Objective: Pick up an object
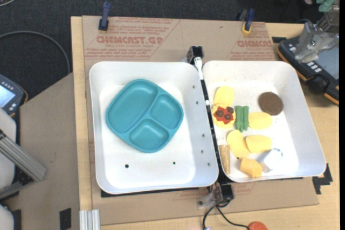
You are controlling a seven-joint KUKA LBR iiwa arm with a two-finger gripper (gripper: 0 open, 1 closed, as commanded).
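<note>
The left bin (102, 132) carries one teal divided plate (144, 115), lying flat near its centre. The right bin (302, 116) holds a cluster of small toy foods. A round brown cookie (270, 103) lies alone toward the far right corner. A yellow piece (224, 96), a red-topped pizza piece (223, 115) and a green bean piece (242, 118) lie packed against the left wall. More yellow pieces (259, 143), an orange cheese wedge (250, 167) and a white-grey item (271, 158) crowd the near edge.

The gripper (328, 0) seems to stand high at the upper right, outside both bins, and I cannot tell its state.

For a good pick, I would choose the cookie, because it has free space around it. The fingers should come straight down on both sides of it and close only when low. The packed pieces touch each other, so a grasp there may push neighbours or slip.
</note>
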